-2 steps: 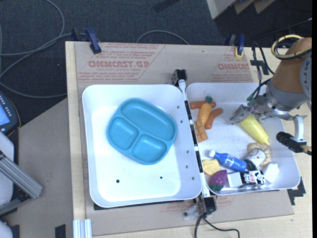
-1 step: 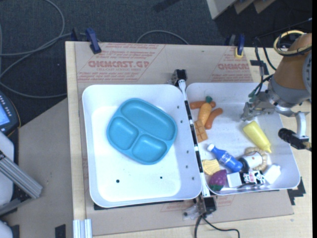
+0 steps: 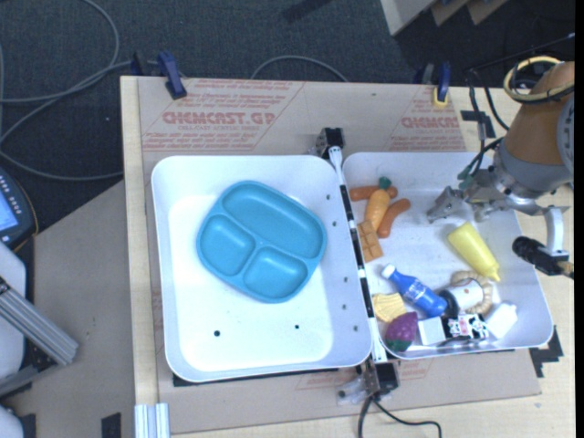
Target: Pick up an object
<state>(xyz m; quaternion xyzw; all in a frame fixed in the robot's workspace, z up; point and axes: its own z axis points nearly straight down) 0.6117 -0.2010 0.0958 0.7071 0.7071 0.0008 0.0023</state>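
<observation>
Bins sit side by side under me, and my gripper (image 3: 453,203) hangs over the right bin (image 3: 538,322), near its far right part, fingers spread wide with nothing between them. Just below the gripper lies a yellow bottle (image 3: 474,250), apart from my fingertips. To the left of the gripper lie carrots (image 3: 379,205), well clear of it. Farther below, by the near wall, sit a blue bottle (image 3: 415,292), a purple toy (image 3: 401,330) and small clutter I cannot make out. Far left of the gripper, the left bin (image 3: 173,245) holds a blue plate (image 3: 261,240).
</observation>
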